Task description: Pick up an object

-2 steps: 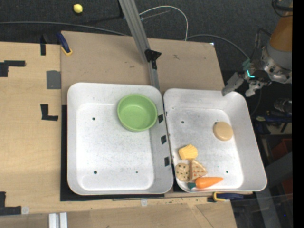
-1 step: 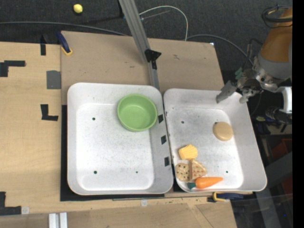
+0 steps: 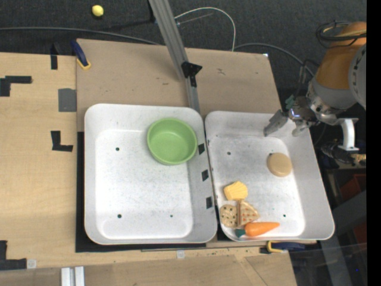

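Jaws (image 3: 286, 123) hang spread apart over the upper right part of the right bin (image 3: 309, 159), with nothing between their two fingers; one finger (image 3: 275, 124) slants down to the left and the other (image 3: 297, 126) sits nearer the bin's right rim. They belong to the arm (image 3: 339, 70), which reaches in from the right, its orange band above the grey wrist.

Below the jaws and apart from them, a tan round (image 3: 279, 164) lies on the bin floor. Farther down toward the near edge sits a cluster: a yellow piece (image 3: 236, 190), just beneath it two crackers (image 3: 237, 214) touching each other, and a carrot (image 3: 262, 228) lying sideways against the crackers at the bin's front rim.

The left bin (image 3: 101, 177) holds a green bowl (image 3: 172, 140), upright, near its upper right corner and close to the wall shared with the right bin.

Both bins rest side by side on the tabletop (image 3: 131, 70). A grey pole (image 3: 169, 28) slants across the tabletop from the top of the view down to the gap between the bins. A small yellow ball (image 3: 97, 10) lies on the dark floor beyond the tabletop, well apart from everything else.
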`<action>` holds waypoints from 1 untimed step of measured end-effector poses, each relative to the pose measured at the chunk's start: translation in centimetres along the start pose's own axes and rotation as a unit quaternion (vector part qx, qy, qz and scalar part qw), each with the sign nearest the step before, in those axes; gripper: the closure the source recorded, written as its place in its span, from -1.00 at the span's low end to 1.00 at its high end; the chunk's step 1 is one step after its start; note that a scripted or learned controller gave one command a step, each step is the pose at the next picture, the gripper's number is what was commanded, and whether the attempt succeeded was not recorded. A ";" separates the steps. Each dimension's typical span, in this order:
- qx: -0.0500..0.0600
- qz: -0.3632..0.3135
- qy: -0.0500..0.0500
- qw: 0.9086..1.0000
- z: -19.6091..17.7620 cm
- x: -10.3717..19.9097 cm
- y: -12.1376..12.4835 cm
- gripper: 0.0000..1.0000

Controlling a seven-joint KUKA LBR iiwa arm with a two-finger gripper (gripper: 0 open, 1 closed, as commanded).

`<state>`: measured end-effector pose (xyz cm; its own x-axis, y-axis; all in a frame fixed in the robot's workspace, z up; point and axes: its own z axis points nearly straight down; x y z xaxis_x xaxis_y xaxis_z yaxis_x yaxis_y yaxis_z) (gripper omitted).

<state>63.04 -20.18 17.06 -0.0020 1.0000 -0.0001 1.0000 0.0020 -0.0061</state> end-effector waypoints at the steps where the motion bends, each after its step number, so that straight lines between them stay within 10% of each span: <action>1: 0.000 0.000 0.000 1.000 4.8 0.7 0.5 -1.00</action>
<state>63.49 -19.47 12.21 -0.0020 1.0000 0.0004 1.0000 0.0020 -0.0061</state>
